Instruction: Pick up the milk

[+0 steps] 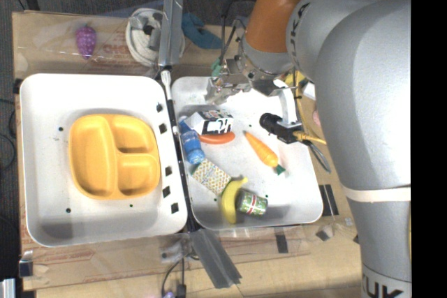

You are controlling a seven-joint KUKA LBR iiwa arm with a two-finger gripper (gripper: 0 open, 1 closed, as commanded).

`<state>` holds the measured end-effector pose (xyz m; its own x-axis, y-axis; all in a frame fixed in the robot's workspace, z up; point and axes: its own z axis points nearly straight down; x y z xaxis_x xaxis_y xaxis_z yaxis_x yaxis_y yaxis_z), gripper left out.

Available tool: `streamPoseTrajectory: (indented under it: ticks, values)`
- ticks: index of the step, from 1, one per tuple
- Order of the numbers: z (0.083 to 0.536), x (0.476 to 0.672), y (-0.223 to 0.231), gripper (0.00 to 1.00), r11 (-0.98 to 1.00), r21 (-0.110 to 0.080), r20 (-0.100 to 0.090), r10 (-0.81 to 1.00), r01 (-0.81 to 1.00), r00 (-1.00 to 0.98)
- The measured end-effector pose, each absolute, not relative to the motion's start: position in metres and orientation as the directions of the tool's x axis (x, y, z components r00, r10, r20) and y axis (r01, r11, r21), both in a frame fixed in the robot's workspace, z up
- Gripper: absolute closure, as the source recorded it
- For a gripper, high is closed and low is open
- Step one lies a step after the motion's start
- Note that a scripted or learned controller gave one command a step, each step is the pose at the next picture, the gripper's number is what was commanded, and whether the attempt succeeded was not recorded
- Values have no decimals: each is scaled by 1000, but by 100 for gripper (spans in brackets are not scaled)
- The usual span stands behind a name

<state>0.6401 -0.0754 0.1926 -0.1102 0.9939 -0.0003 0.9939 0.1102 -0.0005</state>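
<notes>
I see the can (253, 204) and banana (232, 197) nearest me in the right bin (307, 200), then the carrot (263, 150). The milk (216, 125) lies mid-bin, flat. Beyond it the gripper (222, 88) hangs just above, likely lining up; I cannot tell its fingers' spread.

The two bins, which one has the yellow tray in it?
The left bin holds the yellow divided tray. The right bin holds small food items instead, such as a carrot and banana.
</notes>
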Motion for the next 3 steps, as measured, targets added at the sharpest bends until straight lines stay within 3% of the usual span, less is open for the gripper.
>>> streamPoseTrajectory:
  ticks: [1,2,3]
  values:
    - [193,640,-75,0,110,-1,0,994,994,-110]
    - [108,656,-123,0,109,-5,1,994,994,-109]
    - [92,606,-108,0,128,-3,-1,992,992,-128]
